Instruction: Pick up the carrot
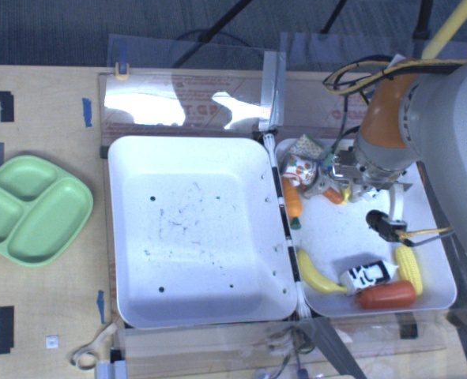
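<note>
Against the left wall of the right bin [434,212], hard up on the divider shared with the left bin [193,227], sits the carrot [293,201]: a short orange piece, long axis running roughly along that wall, with a small green bit at its near end. Tool [345,181] hangs over the far part of the same bin, near the carrot but apart from it, with a crumpled printed packet [303,164] between the two and a small orange object just below the tool that I can't identify. Tool state: cannot tell, its tip is lost in clutter and shadow, and nothing is visibly held. Handling guess: looks like a toy carrot, so light, rigid, smooth and probably a bit slippery; tapered, so a grip near the thin end would tend to squirt out. Best bet is mid-body, closing across the short axis. Snag is the wall: the divider side leaves little clearance for anything to get in, so expect a miss or a push unless the approach is tilted or the carrot is nudged inward first. Other items, banana [318,275], corn cob [408,267], red pepper [386,294], sit well clear at the near end.
</note>
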